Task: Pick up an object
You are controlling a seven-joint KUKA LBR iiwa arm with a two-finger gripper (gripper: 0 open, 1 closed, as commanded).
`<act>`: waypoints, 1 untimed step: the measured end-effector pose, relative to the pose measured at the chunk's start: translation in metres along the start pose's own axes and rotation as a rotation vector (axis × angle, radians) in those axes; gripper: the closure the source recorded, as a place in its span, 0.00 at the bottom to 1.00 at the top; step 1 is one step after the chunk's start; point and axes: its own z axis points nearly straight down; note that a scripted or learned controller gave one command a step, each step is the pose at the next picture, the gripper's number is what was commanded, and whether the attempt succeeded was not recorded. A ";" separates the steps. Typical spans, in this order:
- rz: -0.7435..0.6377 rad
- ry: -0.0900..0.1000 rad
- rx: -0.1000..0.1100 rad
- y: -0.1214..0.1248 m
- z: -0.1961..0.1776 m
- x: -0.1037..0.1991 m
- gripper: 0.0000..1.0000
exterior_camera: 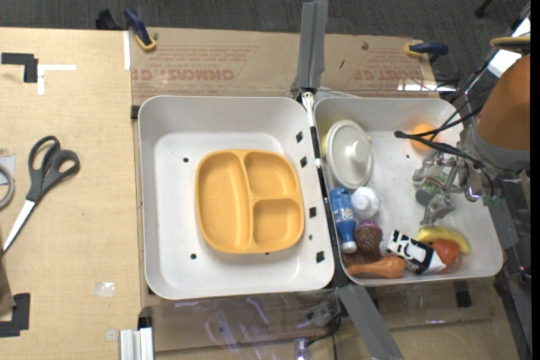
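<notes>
Arm enters from frame right, gripper (436,196) low over the right bin (396,173), right-center of frame; can't tell whether it's open or shut, nor whether it has hold of anything. Objs all sit in the right bin: white bowl (349,152) at its upper left, orange ball (423,136) near the top, blue bottle w/ white cap (344,215) along its left wall, dark reddish ball (369,237) beside it, carrot-like orange piece (377,268), black-and-white item (411,249) and banana (442,233) along the bottom. Left bin (160,206) has a yellow divided plate (250,201). Scissors (38,177) lie on the tabletop (67,265), far left.
</notes>
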 end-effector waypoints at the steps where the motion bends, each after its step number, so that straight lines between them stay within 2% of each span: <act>1: 0.068 -0.002 0.000 0.025 -0.001 -0.093 0.00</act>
